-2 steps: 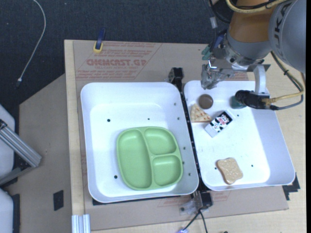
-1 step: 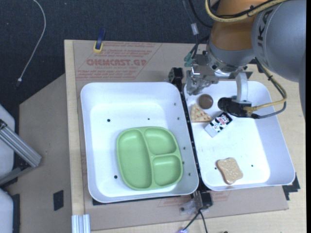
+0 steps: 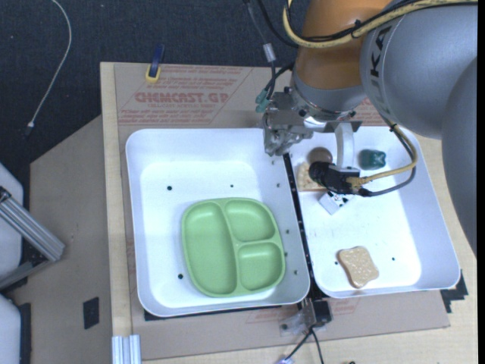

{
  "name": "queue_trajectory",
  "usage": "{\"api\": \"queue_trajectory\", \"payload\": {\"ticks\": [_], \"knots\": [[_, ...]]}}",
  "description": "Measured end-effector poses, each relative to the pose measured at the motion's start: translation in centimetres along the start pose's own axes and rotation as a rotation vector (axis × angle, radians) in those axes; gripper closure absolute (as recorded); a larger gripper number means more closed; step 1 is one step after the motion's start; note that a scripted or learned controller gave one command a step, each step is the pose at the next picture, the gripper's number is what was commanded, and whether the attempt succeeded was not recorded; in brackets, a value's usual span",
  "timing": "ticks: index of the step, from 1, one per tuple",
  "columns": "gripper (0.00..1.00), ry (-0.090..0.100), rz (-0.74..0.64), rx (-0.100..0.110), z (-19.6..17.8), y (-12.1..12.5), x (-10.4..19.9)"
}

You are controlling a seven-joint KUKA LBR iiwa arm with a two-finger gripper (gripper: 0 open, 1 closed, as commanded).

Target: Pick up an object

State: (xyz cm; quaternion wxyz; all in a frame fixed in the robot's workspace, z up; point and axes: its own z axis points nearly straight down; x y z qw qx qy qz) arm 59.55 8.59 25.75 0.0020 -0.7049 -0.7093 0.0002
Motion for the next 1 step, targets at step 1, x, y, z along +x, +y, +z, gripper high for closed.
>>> {"api": "queue_trajectory", "payload": {"ticks": [1], "knots": [[0.00,-0.002,0.005,-0.001,-0.03,0.06,-0.35]]}}
